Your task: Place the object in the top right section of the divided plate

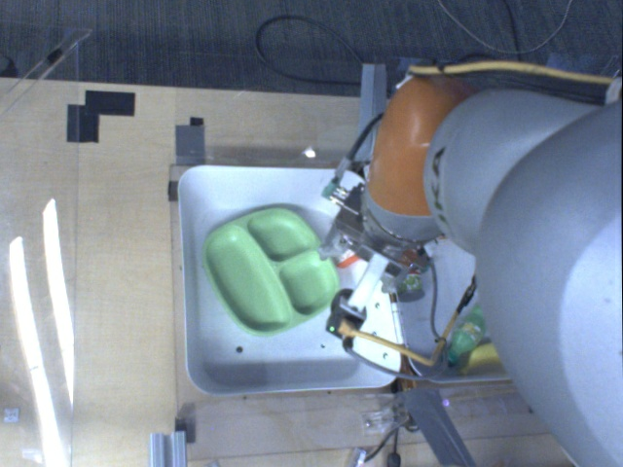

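Note:
A green divided plate (248, 280) lies tilted in the left white bin (263, 363). It has one long section on its left and two smaller sections on its right, and all three look bare. My gripper (339, 251) hangs low at the plate's right edge, beside the ridge between the two smaller sections. A small orange-red bit (348, 258) shows right at the gripper's tip; what it is cannot be made out. The grey arm with its orange band (404, 154) hides most of the gripper from above.
The arm covers most of the right bin. A green bottle-like thing (467, 334) and a yellow thing (484, 358) peek out beneath it there. A yellow cable (389, 348) runs along the divider between the bins.

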Available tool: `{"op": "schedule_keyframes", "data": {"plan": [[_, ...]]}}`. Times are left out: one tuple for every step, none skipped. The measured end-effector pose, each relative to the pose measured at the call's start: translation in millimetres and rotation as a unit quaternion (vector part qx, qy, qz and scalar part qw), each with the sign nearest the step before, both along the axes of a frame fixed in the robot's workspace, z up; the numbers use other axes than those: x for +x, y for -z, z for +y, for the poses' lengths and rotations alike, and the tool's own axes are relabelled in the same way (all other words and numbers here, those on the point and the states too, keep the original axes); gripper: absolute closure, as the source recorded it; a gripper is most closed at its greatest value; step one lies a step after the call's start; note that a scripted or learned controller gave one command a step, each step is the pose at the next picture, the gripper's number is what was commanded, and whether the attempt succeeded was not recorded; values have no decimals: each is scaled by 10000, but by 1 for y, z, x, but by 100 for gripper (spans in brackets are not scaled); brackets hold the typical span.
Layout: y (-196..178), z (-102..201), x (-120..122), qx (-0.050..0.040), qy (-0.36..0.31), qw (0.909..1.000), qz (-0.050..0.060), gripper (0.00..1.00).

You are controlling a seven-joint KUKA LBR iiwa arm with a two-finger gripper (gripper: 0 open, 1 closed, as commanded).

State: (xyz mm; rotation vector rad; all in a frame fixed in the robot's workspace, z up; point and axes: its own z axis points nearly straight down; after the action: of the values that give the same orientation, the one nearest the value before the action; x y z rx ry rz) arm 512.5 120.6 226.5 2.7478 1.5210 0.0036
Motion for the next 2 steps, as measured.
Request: {"op": "schedule_keyframes", "data": {"plan": [[0, -12, -25, 1, 293, 9996, 3, 0], [42, -34, -26, 5, 1288, 9917, 16, 0]]}}
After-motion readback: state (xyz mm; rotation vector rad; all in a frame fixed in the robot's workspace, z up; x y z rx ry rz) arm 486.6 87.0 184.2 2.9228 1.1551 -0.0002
